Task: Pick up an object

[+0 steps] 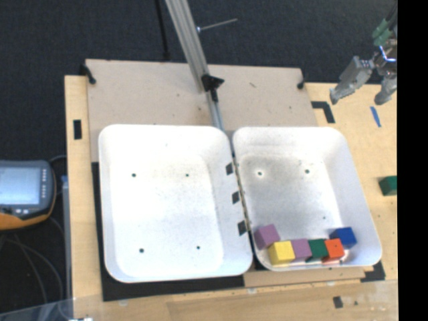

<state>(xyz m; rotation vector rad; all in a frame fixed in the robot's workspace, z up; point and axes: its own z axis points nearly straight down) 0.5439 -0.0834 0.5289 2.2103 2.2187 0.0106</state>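
Row of small blocks [304, 248] running 9-to-3 along right bin [348, 172] 6 o'clock wall, purple, yellow, purple, green, orange, blue, left bin [114, 179] beside it, pincer [364, 89] spread open, holding nothing, above surface [267, 85] at 2 o'clock

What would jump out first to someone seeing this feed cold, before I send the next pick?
The cluster of coloured blocks draws the eye: purple, yellow, green, orange and blue cubes packed along the near edge of the right bin. Next is the gripper, up at the far right above the bench and well clear of both bins, its two fingers spread with nothing between them. The left bin sits beside the right one, scuffed with grey marks.
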